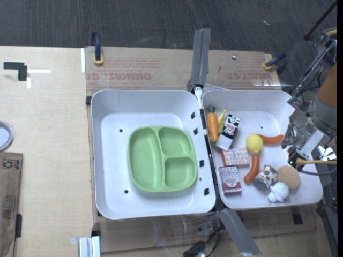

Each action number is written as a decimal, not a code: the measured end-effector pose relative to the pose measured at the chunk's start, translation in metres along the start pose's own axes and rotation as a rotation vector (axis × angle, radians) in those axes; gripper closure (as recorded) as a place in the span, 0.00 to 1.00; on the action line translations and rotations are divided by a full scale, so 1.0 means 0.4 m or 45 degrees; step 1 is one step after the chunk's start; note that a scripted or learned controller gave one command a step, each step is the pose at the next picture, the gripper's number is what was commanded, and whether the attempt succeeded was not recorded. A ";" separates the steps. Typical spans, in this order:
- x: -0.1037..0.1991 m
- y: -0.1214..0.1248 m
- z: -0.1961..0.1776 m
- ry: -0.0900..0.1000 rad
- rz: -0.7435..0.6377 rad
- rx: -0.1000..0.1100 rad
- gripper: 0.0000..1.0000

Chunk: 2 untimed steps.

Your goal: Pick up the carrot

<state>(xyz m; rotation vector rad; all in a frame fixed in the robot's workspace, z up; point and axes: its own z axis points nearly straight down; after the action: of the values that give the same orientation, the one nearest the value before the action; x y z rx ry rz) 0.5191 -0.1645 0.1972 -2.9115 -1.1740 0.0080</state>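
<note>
Camera view from above shows me two shallow white bins side by side on a pale wooden bench. My gripper (304, 146) sits at the far right edge of the right-hand white bin (268, 103), on a grey arm that reaches in from the right. Whether the jaws are released or clenched I cannot tell; cables and metal parts clutter that spot, and I see nothing held there.

The carrot (213, 126), a short orange plastic toy with a green top, lies well apart from the jaws, on the opposite side of the same bin, against the wall shared with the left-hand bin. It points roughly lengthwise along that wall and touches a small black-and-white carton (229, 130) on the side nearer the jaws.

Between the jaws and the carrot lie a yellow lemon-shaped toy (254, 143), an orange-red sausage-shaped toy (252, 169) and small red-and-white boxes (230, 179). Close below the jaws sit a tan egg-shaped object (289, 176) and a white lumpy object (278, 191).

Beyond the carrot, in the left-hand white bin (102, 143), rests a green three-compartment plastic plate (162, 158).

I judge the task barely begun: the carrot is untouched, and the whole reach, descent, grasp and lift remain.
</note>
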 end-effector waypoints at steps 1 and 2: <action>-0.013 -0.106 -0.026 0.000 0.272 0.001 1.00; 0.114 -0.123 -0.013 -0.001 0.458 -0.001 1.00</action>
<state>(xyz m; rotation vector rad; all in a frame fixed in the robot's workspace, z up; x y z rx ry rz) 0.5178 -0.0973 0.2023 -3.0761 -0.6351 0.0098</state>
